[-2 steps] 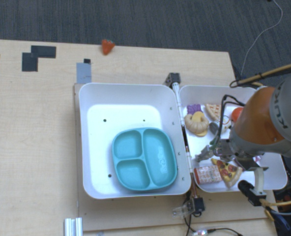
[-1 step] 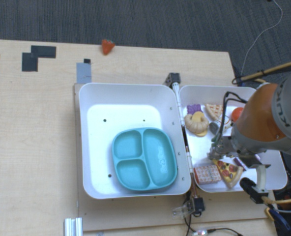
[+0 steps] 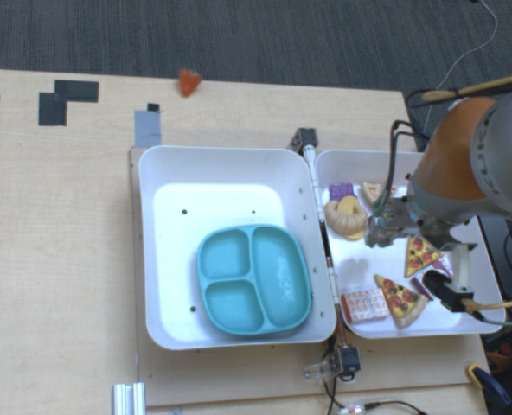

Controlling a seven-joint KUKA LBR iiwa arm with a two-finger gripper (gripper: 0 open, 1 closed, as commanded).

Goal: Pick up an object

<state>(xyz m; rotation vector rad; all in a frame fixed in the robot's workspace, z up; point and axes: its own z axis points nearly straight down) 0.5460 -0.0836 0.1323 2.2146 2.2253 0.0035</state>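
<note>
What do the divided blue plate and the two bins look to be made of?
Divided blue plate: likely molded plastic, matte teal, one-piece with rounded compartment ridges. Left bin and right bin: seemingly smooth white plastic, slightly glossy, with rounded molded corners; painted metal can't be ruled out.

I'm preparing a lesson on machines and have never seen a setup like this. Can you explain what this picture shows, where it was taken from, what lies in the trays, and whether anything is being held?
The one camera looks down at a slant on a wooden bench. The grey and orange shape at the right is a robot arm. Its end effector hangs over the right bin. That bin holds toy food: a bagel, two pizza slices and a small red and white packet. The left bin holds a blue divided plate. Whether anything is being held is unclear from this angle.
</note>
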